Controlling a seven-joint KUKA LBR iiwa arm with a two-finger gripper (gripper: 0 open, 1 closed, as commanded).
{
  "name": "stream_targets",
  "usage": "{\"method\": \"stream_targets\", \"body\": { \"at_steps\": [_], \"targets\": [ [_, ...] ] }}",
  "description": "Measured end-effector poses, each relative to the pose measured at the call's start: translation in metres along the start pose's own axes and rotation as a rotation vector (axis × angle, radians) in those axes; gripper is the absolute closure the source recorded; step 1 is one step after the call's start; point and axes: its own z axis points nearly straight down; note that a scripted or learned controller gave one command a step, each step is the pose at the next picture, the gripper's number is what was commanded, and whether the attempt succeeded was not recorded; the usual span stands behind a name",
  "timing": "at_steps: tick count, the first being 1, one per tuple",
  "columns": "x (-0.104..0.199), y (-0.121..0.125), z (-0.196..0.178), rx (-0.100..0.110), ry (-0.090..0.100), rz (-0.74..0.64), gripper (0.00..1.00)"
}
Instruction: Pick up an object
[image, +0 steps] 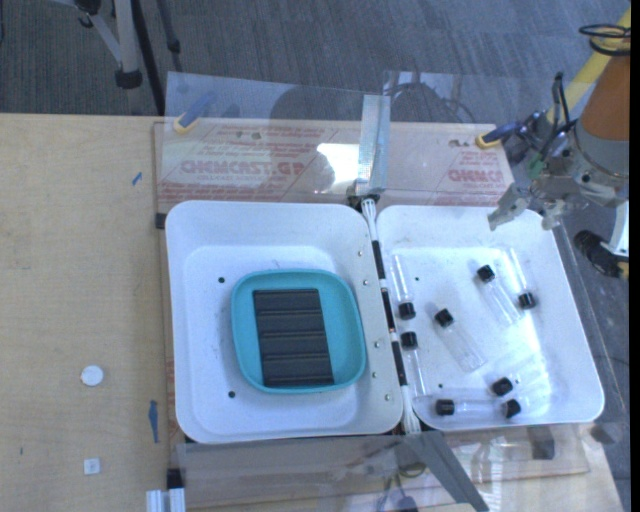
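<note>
Teal tray left, clear vials right, my gripper at the far right.

The left bin (200, 240) holds a rounded teal tray (297, 329) with a ribbed dark insert; black-capped clear vials (497, 292) scatter the right bin (575, 330); my gripper (527, 208) spreads wide, holding nothing.

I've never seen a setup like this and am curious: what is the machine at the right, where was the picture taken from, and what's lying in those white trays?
The picture comes from one fixed camera above a bench, looking down at a slant. At the upper right is a robot arm reaching in, with its gripper over the far corner of the right bin. I see nothing between its fingers. That bin holds several clear vials with black caps, such as one vial near the middle. The left bin holds a teal tray with a dark ribbed block in it. Behind the bins stands a clear plastic sheet.
</note>
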Motion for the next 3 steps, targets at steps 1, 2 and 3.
{"method": "stream_targets", "body": {
  "at_steps": [1,2,3],
  "targets": [
    [-0.015,-0.015,0.108,-0.001,0.007,-0.072,0.0],
    [-0.016,-0.014,0.096,-0.004,0.0,-0.073,1.0],
    [0.043,0.009,0.006,-0.004,-0.002,-0.078,1.0]
  ]
}}
